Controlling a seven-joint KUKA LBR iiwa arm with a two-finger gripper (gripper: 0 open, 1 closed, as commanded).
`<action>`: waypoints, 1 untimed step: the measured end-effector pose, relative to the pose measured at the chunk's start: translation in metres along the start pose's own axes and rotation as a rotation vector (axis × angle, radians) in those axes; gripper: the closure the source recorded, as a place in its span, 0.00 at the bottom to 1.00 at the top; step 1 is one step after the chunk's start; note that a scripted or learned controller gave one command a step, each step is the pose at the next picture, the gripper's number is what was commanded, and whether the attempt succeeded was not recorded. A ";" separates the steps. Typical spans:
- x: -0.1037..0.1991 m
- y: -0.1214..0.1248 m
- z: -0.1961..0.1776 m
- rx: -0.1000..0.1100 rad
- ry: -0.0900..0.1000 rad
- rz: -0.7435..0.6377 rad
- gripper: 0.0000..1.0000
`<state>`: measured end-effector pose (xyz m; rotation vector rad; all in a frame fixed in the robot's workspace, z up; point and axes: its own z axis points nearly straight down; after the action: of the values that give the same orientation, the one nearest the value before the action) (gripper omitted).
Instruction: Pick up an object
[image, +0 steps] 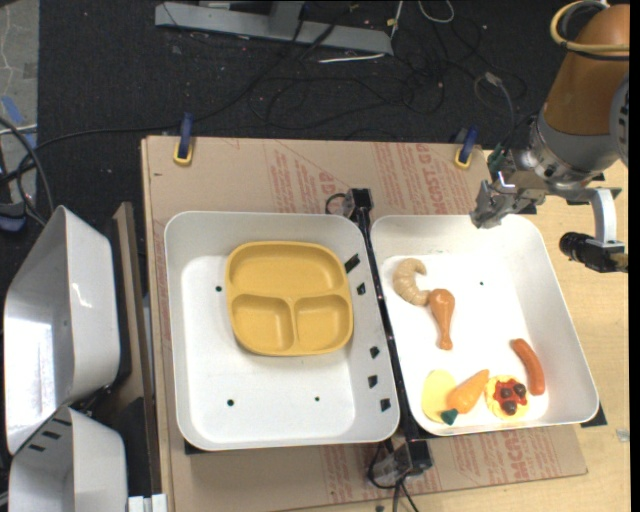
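My gripper (492, 212) hangs over the far rim of the right bin (505, 285), near its back right corner, with nothing seen in it. In that bin lie toy foods: a pale croissant (407, 278) and a brown drumstick (442, 316) left of centre, well below and left of the gripper. An orange sausage (528, 366) lies at the right. A carrot (467, 392) rests on a yellow slice (434, 396) beside a small berry-topped piece (509, 396) along the near edge.
The left bin (195, 330) holds a yellow divided plate (290, 298). A black divider with clips (372, 300) runs between the bins. Two yellow clamps (183, 152) pin the cardboard base at the back. Spare white bins (55, 320) stand at the left.
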<state>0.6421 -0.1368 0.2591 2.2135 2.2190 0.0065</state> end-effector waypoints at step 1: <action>0.058 0.001 0.013 0.008 0.003 -0.005 1.00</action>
<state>0.6431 -0.0791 0.2463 2.2136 2.2302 0.0011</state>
